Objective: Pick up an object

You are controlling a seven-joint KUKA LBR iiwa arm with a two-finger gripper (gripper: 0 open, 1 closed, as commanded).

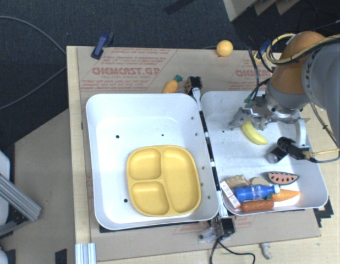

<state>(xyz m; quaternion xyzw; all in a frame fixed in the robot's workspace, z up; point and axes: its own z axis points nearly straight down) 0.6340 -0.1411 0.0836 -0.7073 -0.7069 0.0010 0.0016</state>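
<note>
My gripper hangs low over the upper part of the right bin, under the grey wrist with its orange band. A yellow banana lies on the bin floor just below and in front of it, touching or nearly touching the gripper's tip. At the bin's near edge lie a watermelon slice, a blue bottle, a carrot, a brown sausage and a tan piece.
The left bin holds a yellow divided plate. A black part sticks out beside the wrist, with cables. Outside the bins on the board sit an orange ball, a blue clip and a small orange toy.
</note>
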